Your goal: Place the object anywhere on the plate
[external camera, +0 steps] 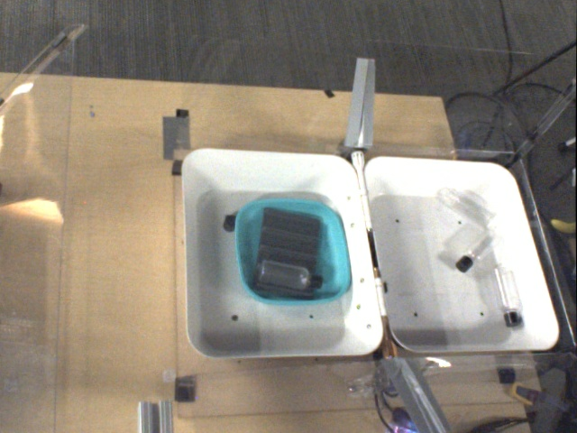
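- Bins are sitting side by side on the pale wooden surface (99, 287), and I am looking down on them at a slant.
- I am seeing a teal plate (242, 253) lying in the middle of the left bin (206, 269).
- A dark ridged block (290, 231) is lying on the plate, covering much of its centre.
- A clear jar (284, 276) is lying on its side on the plate's near part, touching the block's near end; its dark cap is pointing toward the right bin (424, 318).
- I am not able to say from here which of those two is the task's thing, but both are resting on the plate.
- A small black piece (229, 223) is poking out just beside the plate's left rim.
- In the right bin, I am making out a clear tube (473, 247) with a black end, lying tilted, and a second clear tube (507, 296) near the right wall.
- A crumpled clear piece (460, 203) is lying near the first tube, toward the far wall.
- A grey metal bar (362, 102) is standing at the far end of the seam between the bins.
- I am unable to tell whether the pincer is apart or together.
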`<state>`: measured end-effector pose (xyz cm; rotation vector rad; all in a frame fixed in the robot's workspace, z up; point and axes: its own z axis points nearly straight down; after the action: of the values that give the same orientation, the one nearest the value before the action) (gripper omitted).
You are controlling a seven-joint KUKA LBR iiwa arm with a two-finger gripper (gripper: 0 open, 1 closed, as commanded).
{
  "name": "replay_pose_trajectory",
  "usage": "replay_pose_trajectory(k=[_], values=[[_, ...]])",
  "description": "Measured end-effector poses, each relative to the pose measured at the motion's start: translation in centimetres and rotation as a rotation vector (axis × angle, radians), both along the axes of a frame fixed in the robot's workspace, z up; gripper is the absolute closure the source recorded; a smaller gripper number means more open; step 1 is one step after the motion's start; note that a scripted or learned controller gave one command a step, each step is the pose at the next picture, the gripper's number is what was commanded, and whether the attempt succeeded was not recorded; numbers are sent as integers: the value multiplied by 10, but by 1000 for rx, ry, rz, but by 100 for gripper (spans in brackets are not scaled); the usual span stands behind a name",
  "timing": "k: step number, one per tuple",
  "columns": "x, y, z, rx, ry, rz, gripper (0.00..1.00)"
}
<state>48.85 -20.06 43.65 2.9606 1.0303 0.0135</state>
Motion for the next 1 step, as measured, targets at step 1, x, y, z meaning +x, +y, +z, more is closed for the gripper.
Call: replay_pose_trajectory(k=[1], values=[[0,-3,0,1,0,-83,0]])
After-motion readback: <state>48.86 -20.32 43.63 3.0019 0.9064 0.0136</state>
